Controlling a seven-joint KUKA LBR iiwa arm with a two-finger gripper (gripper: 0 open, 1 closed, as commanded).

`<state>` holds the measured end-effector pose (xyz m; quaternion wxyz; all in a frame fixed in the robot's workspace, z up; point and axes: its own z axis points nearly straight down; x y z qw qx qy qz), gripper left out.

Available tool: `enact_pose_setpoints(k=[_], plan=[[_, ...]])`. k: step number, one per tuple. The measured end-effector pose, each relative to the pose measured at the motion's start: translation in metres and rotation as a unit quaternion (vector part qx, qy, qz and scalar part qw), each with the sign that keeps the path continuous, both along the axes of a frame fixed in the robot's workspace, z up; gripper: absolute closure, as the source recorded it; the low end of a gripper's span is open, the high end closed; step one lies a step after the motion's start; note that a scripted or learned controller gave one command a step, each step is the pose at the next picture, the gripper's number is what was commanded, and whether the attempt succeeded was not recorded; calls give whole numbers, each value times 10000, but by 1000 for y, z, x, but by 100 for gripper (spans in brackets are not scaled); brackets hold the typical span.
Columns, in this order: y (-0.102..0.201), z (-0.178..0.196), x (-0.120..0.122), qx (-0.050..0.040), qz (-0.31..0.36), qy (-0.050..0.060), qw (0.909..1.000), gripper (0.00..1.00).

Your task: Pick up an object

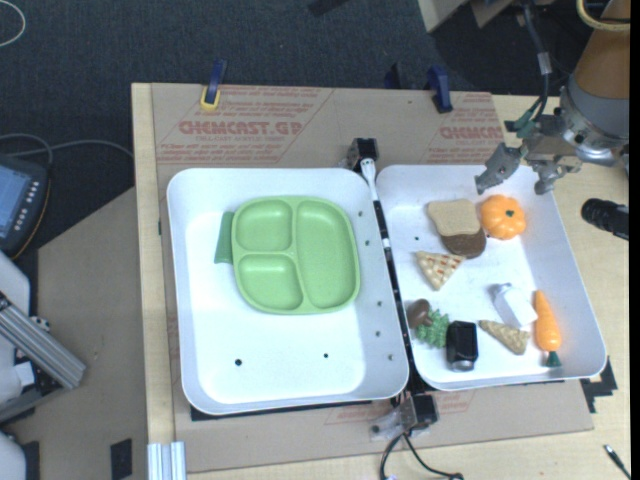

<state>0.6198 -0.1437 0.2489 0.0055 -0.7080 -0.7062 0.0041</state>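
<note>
My gripper (pixel 522 175) hangs open over the far edge of the right bin (pixel 572 268), its two grey fingers spread with nothing between them. Just below it lie a small orange pumpkin (pixel 502 218) and a slice of bread (pixel 453 215) resting on a brown piece (pixel 466 244). Further forward in the same bin are a pizza wedge (pixel 438 266), a broccoli floret with a brown bit (pixel 428 324), a black block (pixel 461 345), a small white-grey piece (pixel 507 303), a tan wedge (pixel 506 336) and a carrot (pixel 546 323).
The left bin (pixel 200 348) holds a green divided plate (pixel 295 254). Black hinge clips (pixel 365 154) sit between the bins. Blue and yellow clamps (pixel 211 88) grip the bench's far edge. Cables and a device lie at the left.
</note>
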Motion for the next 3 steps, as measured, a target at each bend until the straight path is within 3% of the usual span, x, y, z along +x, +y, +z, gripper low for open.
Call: enact_pose_setpoints(k=[1,3], plan=[[0,8,2,-11,13,-69,10000,0],[8,-98,4,-1,15,-35,10000,0]])
